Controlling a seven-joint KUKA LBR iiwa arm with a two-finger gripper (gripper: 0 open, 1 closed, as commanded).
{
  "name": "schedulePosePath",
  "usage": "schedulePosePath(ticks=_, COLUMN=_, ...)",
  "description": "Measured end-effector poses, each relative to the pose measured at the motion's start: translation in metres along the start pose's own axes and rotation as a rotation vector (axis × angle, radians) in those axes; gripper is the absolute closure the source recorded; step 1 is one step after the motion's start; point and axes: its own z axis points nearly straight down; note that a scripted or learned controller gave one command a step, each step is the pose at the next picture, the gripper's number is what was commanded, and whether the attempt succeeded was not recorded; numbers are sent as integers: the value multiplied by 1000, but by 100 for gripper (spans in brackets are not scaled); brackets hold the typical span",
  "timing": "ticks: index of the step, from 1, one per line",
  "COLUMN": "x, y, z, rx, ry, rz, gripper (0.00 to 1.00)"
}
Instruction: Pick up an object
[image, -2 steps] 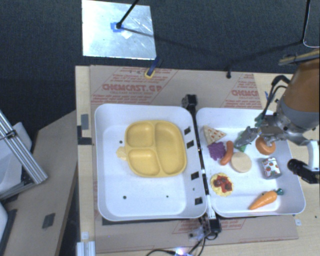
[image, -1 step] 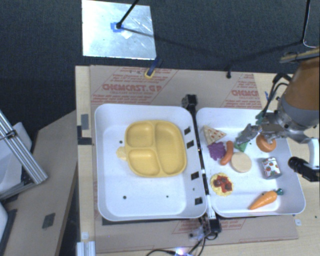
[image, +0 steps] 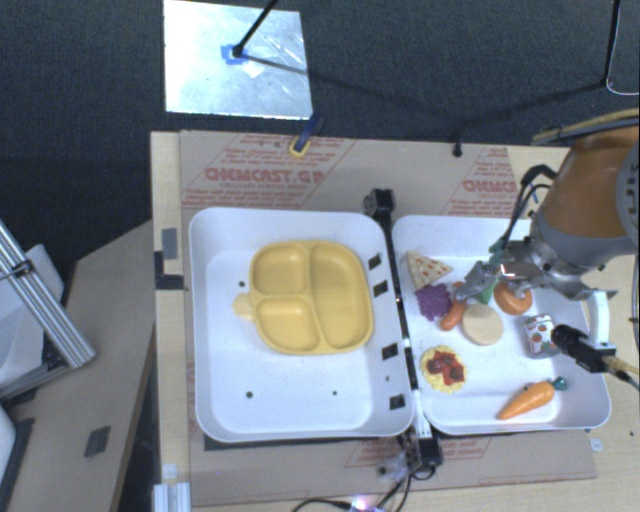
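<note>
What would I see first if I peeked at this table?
Probably the big yellow plastic plate with three compartments, lying in the middle of the left white bin. Next, the pile of small toy foods in the right white bin, like the orange toy carrot near its front, with the grey robot gripper hovering over them.

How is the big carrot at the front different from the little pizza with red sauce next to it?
The carrot is long, pointed and orange with a green tip, while the pizza is round, flat and yellow with red on top. The carrot lies slanted near the front edge of the right bin; the pizza sits closer to the wall between the bins. Both are toy foods in the same bin, away from the gripper.
</note>
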Motion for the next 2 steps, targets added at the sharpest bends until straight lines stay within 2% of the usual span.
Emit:
schedulePosePath(ticks=1, x=5, y=5, z=44, rx=0, ry=0, rz=0, gripper=0)
schedulePosePath(ticks=2, x=3, y=8, z=74, rx=-15, ry=-4, rz=1, gripper=0)
